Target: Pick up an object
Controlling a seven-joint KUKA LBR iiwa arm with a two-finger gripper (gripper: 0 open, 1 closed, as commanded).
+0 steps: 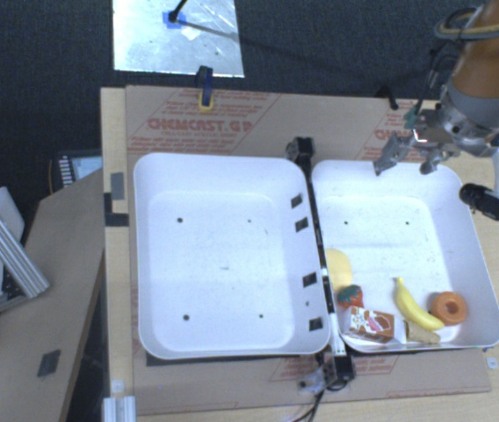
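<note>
My gripper [405, 158] hangs over the back rim of the right bin [390, 227], its two fingers spread open with nothing between them. The objects lie far from it, in that bin's front part. A yellow banana [412, 304] lies near the front right, with an orange doughnut [449, 307] just to its right. A pale yellow round piece [338, 268] sits by the divider, a small red and green item [350, 295] below it, and a red and white packet [371, 324] at the front edge.
The left bin [223, 253] stands beside the right one, joined by a black clamp strip [314, 244]. A shiny metal sheet [177, 23] lies at the back. A black fitting on the arm [487, 200] overhangs the right bin's right rim.
</note>
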